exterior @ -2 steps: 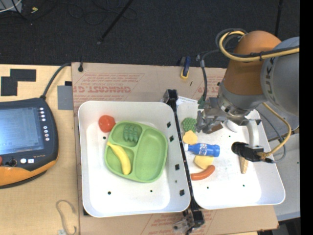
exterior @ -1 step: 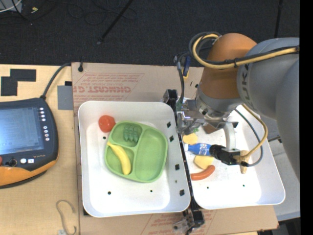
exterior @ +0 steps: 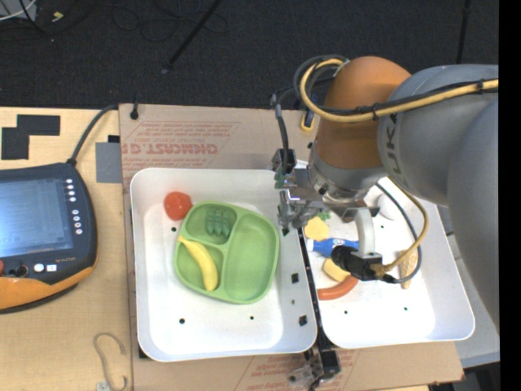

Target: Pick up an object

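The arm [exterior: 444,137] was seen reaching in from the right, its grey bulk hung across the far right corner of the right bin [exterior: 407,320]. The orange band [exterior: 362,88] was bent over and the wrist was pointed straight down. And there the gripper [exterior: 291,210] was found, low over the wall shared by the two bins, towards that wall's far end. Whether it was wide or narrow could not be told from this angle.

Just beside the gripper, on its right, a yellow piece [exterior: 316,228] was spotted in the right bin, close against the left wall. A blue piece [exterior: 342,243] was laid against it, a little further from the wall. Nearer the front edge, an orange sausage [exterior: 335,291] was stretched out, also near the left wall. A tan slice [exterior: 409,261] was seen towards the bin's middle.

Over in the left bin [exterior: 163,320], a green plate [exterior: 248,271] was set in the middle, its right rim near the gripper. A banana [exterior: 201,265] was laid in its left compartment and a green cluster [exterior: 216,221] in its far one. A red ball [exterior: 177,204] was parked just beside the plate's far left edge, well apart from the gripper.
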Robot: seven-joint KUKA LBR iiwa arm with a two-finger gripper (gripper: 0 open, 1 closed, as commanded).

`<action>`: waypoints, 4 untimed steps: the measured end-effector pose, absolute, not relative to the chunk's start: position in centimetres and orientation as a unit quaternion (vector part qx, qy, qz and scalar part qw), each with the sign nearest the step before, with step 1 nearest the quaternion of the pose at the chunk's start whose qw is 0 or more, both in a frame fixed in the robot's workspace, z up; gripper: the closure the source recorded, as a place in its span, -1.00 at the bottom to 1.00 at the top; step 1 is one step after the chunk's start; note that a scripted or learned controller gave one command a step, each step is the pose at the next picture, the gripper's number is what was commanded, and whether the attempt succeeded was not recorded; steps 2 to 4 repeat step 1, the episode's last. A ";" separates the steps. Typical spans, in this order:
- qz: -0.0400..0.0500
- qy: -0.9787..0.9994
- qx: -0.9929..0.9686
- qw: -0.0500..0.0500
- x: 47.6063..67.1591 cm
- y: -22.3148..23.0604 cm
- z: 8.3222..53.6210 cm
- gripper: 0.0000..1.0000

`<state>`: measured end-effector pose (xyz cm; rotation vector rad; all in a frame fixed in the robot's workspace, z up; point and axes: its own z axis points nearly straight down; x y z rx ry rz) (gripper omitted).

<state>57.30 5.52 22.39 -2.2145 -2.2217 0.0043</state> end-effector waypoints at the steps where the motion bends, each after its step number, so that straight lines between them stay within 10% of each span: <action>1: 0.002 -0.707 -0.707 0.002 56.9 4.8 22.1 1.00; 4: 0.002 -0.707 -0.707 0.002 56.9 4.8 22.1 1.00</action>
